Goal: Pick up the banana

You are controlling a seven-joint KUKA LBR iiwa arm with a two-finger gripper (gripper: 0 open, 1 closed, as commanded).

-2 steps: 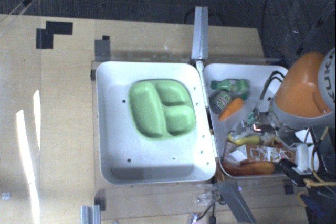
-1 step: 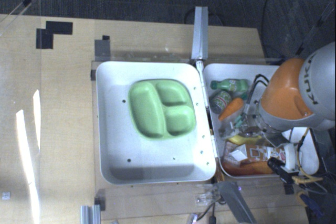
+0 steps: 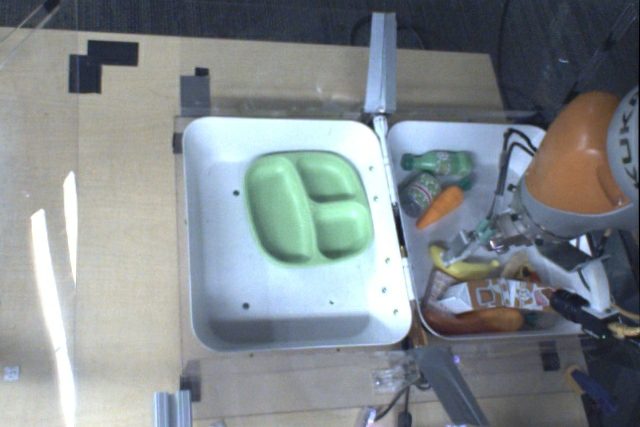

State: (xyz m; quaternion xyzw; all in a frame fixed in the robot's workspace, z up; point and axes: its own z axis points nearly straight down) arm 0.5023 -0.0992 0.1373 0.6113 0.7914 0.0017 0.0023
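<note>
The tabletop [image 3: 110, 245] carries two white bins. The left bin [image 3: 215, 305] holds a green divided tray [image 3: 308, 205]. Over the right bin [image 3: 480, 140] hangs the arm [image 3: 575, 165], orange-banded. Its fingers [image 3: 482, 237] point left, just above the banana [image 3: 462, 265]; whether they are parted or closed, I cannot tell. The banana lies mid-bin, below a carrot [image 3: 442, 206] and green bottle [image 3: 437, 161], above a white packet [image 3: 490, 295].

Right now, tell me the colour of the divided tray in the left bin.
Light green tray, seen in the camera view.
</note>
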